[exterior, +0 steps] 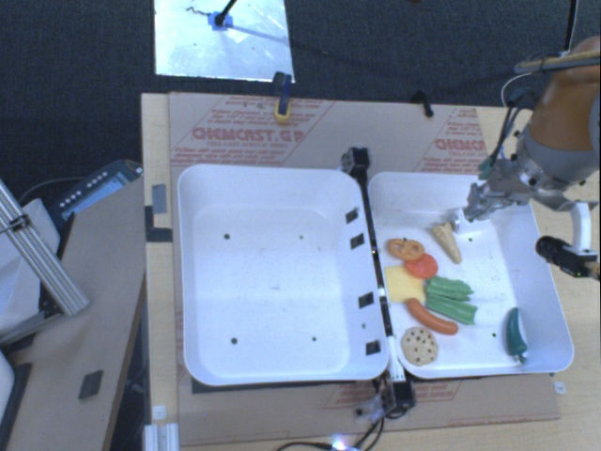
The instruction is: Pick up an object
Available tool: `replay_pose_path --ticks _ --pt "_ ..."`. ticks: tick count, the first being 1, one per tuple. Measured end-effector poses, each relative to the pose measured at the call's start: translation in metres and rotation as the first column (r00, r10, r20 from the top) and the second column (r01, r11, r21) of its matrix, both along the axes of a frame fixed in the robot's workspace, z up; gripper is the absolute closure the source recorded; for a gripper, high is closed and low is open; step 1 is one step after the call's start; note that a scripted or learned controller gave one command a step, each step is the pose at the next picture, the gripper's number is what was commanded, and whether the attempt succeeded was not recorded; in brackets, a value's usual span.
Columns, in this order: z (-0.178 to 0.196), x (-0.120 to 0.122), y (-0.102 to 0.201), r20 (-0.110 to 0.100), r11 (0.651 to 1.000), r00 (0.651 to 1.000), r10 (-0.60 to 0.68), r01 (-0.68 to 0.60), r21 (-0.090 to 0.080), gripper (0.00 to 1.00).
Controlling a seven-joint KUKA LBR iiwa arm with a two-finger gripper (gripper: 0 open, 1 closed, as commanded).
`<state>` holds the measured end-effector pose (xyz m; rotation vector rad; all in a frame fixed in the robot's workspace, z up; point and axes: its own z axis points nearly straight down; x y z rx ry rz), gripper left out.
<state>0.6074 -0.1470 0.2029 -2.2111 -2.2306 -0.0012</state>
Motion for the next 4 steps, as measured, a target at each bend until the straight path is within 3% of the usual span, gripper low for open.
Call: replay_pose_path --ticks 1,2,3,4 --pt "-0.117 0.012 -0.012 -0.008 1.000 1.000 -0.007 0.007 0.000 1.00" --pt "-0.119 -0.028 0.046 -0.002 1.000 1.000 -0.002 0.002 0.001 1.00" --pt "0.049 -0.010 0.112 0.021 1.000 1.000 0.004 -0.004 0.001 1.00" --pt "0.187 -0.037 0.134 0.016 1.000 1.000 -0.001 0.001 0.000 1.00"
